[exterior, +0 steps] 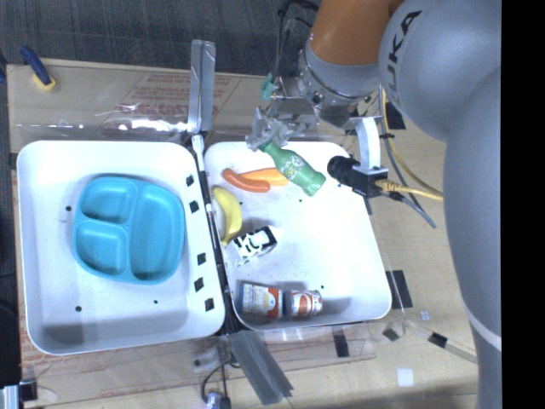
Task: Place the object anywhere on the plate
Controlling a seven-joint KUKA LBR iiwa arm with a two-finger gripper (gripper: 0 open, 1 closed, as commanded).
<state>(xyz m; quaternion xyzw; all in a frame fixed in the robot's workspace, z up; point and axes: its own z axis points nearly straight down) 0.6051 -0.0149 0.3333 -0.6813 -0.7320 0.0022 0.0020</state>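
A blue divided plate [128, 228] lies in the left bin [43, 313]. Over the back of the right bin [362, 262], my gripper [267, 138] is shut on the narrow end of a green bottle [296, 169]. The bottle slants down and to the right from the fingers, its lower end above the bin floor. The grey arm with its orange band rises behind it toward the upper right.
In the right bin lie an orange carrot [254, 179], a yellow banana [226, 214], a small black-and-white object [256, 243] and a labelled bottle on its side [281, 302] near the front wall. A metal divider [201, 83] stands between the bins at the back.
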